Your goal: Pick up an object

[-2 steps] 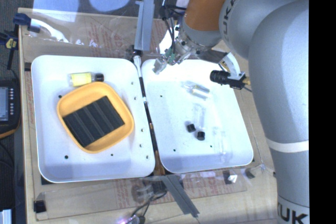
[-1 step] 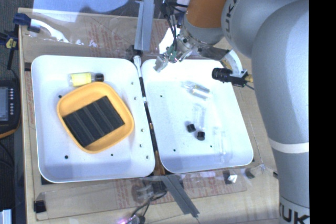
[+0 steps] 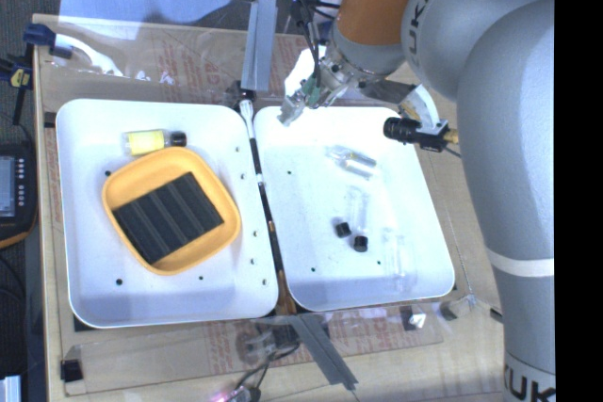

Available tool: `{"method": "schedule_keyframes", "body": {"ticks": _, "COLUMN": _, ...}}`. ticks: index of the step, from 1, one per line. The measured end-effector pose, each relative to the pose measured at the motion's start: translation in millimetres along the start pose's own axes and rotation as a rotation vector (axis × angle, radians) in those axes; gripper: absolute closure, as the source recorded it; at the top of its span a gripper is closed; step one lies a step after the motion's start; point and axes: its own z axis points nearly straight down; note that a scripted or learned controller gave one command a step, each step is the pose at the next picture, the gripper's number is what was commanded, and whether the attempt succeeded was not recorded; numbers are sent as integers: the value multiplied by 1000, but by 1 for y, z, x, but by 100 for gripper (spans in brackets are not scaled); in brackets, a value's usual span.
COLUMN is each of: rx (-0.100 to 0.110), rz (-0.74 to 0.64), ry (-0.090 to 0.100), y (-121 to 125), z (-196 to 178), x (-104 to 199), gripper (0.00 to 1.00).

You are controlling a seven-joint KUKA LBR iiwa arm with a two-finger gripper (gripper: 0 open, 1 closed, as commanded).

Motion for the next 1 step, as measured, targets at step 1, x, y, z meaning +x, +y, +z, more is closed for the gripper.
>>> {"method": "schedule_keyframes", "body": {"ticks": 1, "rx": -1, "rz": -5, "ry": -2, "y": 1, "z": -10, "x": 0, "gripper": 100}}
